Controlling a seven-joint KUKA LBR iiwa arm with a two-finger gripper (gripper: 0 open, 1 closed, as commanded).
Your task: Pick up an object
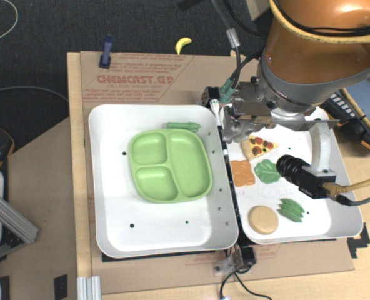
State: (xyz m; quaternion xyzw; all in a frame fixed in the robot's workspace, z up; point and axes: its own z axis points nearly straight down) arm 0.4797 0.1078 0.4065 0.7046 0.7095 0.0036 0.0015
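The jaws hang low at the far left corner of the right bin (319,225), tucked under the wrist; I cannot tell how wide they stand or whether they hold anything. A pizza slice (260,146) lies just beside them, with an orange square (242,172) and a green leaf (267,170) nearer the front edge.

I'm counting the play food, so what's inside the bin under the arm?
A pizza slice, orange slab, green leaf, tan round disc and green pods lie in that bin. The arm covers its far end, hiding anything there.
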